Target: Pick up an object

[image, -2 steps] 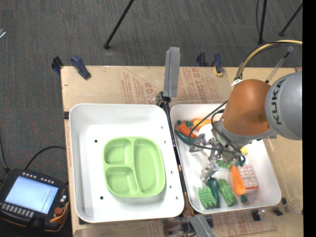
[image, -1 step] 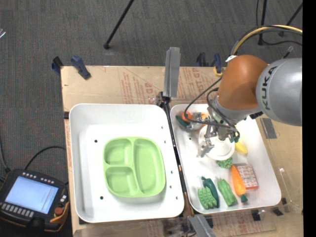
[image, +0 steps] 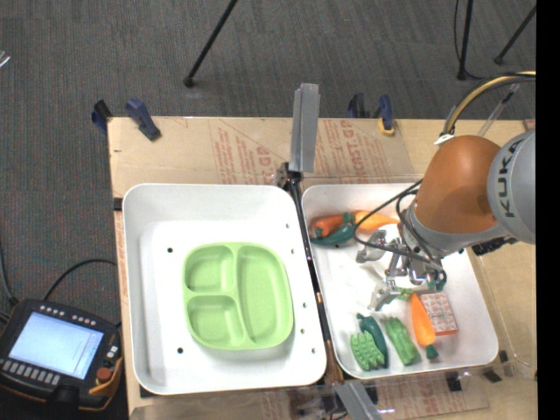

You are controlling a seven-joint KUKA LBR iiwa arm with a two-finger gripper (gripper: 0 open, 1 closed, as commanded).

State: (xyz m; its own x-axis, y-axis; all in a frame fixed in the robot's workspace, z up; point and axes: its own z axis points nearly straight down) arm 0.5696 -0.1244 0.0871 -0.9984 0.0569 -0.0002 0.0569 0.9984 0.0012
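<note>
Gripper (image: 395,280) hangs low over the middle of the right bin (image: 337,322), under the orange band (image: 459,182) of the arm. Whether it is spread or pressed together cannot be told; cables and metal parts clutter the view there. Nothing can be seen held.

Candidate objects lie around it. A carrot (image: 423,320) and a small box (image: 439,313) sit just right of the tool tip, touching each other. Nearer the camera lie three green vegetables (image: 385,341), close together. At the far end sit an orange and green pepper pair (image: 332,227). The left bin (image: 140,234) holds a green divided plate (image: 238,296).

To do this well, the arm should probably choose the carrot, line up across its narrow width, and descend straight so the box is not nudged. Crowded neighbours make a clean grasp harder.
</note>
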